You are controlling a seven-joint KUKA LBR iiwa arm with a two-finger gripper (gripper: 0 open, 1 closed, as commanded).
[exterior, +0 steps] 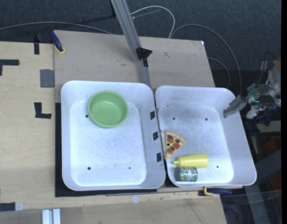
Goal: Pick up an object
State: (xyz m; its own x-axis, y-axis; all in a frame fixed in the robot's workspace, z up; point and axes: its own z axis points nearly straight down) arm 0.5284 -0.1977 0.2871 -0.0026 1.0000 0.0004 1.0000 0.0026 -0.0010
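Objects for picking lie in the right-hand shallow white plastic bin, gathered toward its near left corner. A yellow plastic squeeze bottle lies on its side with its nozzle pointing left. Just beside it on the near side lies a small green-labelled metal can, also on its side — the two look to be touching. A toy pizza slice, orange-crusted with red dots, rests flat a little farther back, near the bin's left wall and just apart from the bottle.

The left-hand shallow white plastic bin holds a round light-green plastic bowl, standing upright in its far part.

The gripper sits at the far right corner of the right bin, about over its rim — well apart from the three objects, with nothing visible between its fingers. Whether its jaws are apart or together I cannot tell; the view is too small and blurred there.
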